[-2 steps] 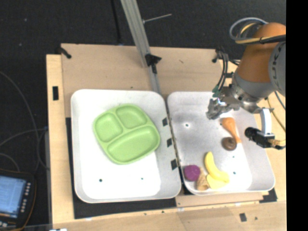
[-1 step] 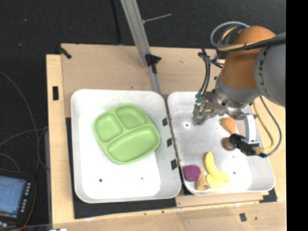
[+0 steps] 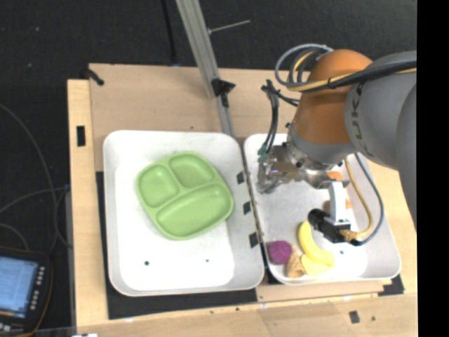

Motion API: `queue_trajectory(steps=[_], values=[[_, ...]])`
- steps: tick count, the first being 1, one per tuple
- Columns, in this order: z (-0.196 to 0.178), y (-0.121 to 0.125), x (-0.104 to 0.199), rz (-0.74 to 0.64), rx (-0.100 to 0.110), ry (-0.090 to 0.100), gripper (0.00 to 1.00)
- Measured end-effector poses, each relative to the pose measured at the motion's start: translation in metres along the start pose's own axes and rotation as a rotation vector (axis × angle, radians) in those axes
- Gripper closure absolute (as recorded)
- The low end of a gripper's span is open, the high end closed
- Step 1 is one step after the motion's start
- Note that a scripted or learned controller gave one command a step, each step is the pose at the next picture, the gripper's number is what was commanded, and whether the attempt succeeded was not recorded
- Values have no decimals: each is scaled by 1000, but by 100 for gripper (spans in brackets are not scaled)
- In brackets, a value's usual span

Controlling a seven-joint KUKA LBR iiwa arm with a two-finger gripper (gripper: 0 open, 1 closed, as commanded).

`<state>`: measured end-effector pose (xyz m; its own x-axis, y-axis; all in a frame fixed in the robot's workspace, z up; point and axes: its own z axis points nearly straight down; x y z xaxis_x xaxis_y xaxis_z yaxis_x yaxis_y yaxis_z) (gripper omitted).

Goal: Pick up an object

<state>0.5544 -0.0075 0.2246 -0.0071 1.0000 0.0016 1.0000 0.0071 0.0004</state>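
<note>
A grey KUKA arm (image 3: 379, 111) with its orange band reaches over the wooden surface (image 3: 168, 93) and hangs above the right white bin (image 3: 382, 258), its jaws (image 3: 265, 177) low near that bin's upper left corner, beside the wall shared with the left white bin (image 3: 116, 209). Whether the jaws stand apart or together cannot be told, as the wrist and cables crowd them; nothing is seen between them.

Across that wall, well apart from the jaws, a green divided plate (image 3: 186, 195) lies flat in the left bin. The likelier targets lie on the near side of the jaws, toward the right bin's front edge: a yellow banana (image 3: 312, 248), a purple plum-like fruit (image 3: 280, 251) just beside it and almost straight below the jaws in the frame, and a small tan piece (image 3: 295, 265) touching or nearly touching the banana's lower end.

The task appears to be in its approach stage, with no object yet lifted. The bin floor under the jaws looks bare, so the next move calls for travel toward the front cluster, then a descent centred on a single item; the pieces sit close together, so a clean closure may be hard.
</note>
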Motion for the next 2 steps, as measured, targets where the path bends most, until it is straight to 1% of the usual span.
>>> queue_trajectory(steps=[1, 2], values=[[2, -22, 42, 1, 1, 0, 100], [-19, -45, 93, -2, -2, 1, 100]])
